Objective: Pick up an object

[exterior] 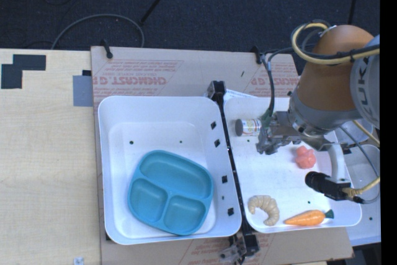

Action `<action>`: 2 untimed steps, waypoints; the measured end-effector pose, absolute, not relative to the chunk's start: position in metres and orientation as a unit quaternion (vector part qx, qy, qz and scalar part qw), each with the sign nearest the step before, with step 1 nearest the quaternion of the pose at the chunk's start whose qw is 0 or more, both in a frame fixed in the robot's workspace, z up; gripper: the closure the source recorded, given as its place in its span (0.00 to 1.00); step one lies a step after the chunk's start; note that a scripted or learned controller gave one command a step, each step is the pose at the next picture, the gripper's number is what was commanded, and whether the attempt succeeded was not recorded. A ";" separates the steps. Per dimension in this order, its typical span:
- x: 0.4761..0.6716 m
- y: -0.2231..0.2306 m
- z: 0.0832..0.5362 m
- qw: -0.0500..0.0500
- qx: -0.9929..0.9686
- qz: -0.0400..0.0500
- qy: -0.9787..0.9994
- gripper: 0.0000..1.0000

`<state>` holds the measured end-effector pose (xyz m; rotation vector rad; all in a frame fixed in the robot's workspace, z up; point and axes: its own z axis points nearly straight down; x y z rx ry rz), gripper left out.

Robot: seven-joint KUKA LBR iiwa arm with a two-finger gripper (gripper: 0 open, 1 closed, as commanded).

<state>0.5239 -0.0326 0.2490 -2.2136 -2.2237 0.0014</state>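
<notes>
My gripper [268,144] hangs over the right bin [248,183], near its upper middle, with the arm coming in from the right. A small bottle [249,126] with a grey cap lies just up and left of the gripper. A pink strawberry-like toy [304,157] sits to the right of the gripper. Near the bin's front edge lie a pale shrimp [265,208] and an orange carrot [305,218]. Nothing shows between the fingers.
The left bin [118,127] holds a blue divided plate [170,191]. A black divider [224,152] runs between the two bins. Cardboard [155,74] lies under the bins, and a wooden bench [43,158] extends to the left.
</notes>
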 end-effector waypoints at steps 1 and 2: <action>0.542 0.018 0.253 0.001 -0.705 0.000 -0.709 1.00; 0.560 0.059 0.235 0.001 -0.706 0.001 -0.709 1.00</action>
